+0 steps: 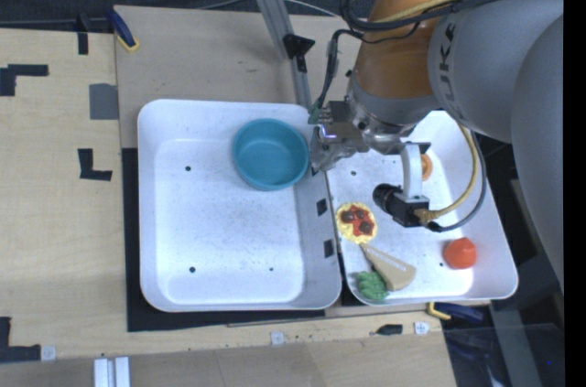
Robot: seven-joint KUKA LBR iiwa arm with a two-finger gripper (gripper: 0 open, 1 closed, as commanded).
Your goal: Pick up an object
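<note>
One blue bowl (270, 155) in left bin (215, 239), just beside end effector (323, 147).

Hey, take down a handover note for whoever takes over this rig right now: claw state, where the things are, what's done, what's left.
Claw: at the wall between the two bins, right beside the round blue plastic bowl. I see no object in its grip.
Left white bin: the bowl sits in its far right corner.
Right white bin: small round yellow toy pizza with red spots, pale beige wedge, green leafy toy, red-orange rounded toy.
Done: nothing lifted yet.
Left: grasp one object and raise it.
</note>
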